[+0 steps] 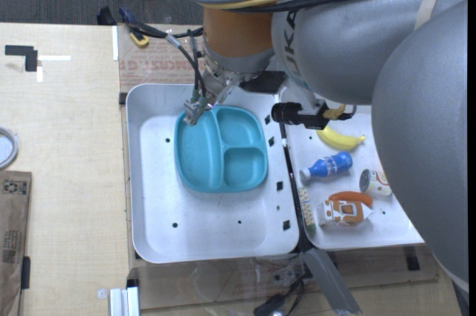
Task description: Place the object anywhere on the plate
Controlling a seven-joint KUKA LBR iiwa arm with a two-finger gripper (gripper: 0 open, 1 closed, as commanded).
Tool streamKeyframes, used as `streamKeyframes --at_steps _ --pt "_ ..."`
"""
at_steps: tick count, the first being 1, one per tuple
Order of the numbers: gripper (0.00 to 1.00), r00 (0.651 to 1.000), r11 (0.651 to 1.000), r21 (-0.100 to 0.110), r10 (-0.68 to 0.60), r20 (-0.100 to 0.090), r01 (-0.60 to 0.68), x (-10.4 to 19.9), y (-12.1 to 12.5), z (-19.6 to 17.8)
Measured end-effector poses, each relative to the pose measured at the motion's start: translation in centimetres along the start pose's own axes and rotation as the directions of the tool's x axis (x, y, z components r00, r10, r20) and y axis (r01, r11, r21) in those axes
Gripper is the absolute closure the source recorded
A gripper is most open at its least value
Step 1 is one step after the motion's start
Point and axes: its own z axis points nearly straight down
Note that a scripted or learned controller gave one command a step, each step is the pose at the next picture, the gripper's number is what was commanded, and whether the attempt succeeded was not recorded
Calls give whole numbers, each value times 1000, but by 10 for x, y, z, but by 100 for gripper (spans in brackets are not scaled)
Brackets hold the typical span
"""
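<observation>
Plate [222, 151] lay just below claw [195, 112], whose state I couldn't tell; banana [340, 137] looked soft, light — grip midsection.

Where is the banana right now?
The banana lies in the right bin, near its top edge, just above the blue-and-white bottle.

Arm [349, 32] hides right bin's [372, 236] far corner (wholly).
</observation>
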Motion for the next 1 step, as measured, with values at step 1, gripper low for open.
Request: streamKeyframes --at_steps 1 --pt "100 999 999 0 -41 -1 41 37 -16 -14"
